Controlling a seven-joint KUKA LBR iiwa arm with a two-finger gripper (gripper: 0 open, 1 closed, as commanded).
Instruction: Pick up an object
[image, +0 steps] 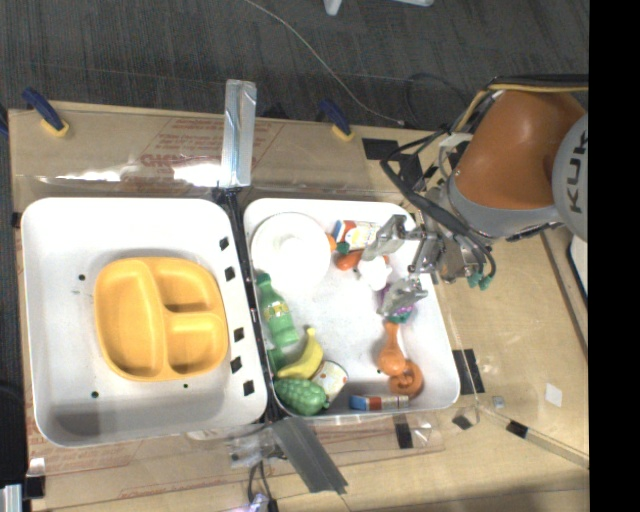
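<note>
A: Camera view is showing you the gripper (398, 262) hanging over the right bin (436, 352), near its upper right corner. Whether its fingers are apart or together, you cannot tell from this angle.

B: Is it carrying anything?

A: Nothing is showing between the fingers. A small white-and-orange toy (352, 246) is lying just beside the gripper, toward the bin's middle wall, and a white bowl (290, 247) is sitting further that way, in the bin's upper left corner.

B: And lower down?

A: An orange toy (397, 362) is lying by the bin's right wall, below the gripper. A green bottle (277, 320) is lying along the bin's left wall, with a banana (308, 359) and a green fruit (302, 396) beneath it. Beyond the right bin, you are seeing a yellow divided tray (160, 317) resting in the left bin (50, 300).
</note>
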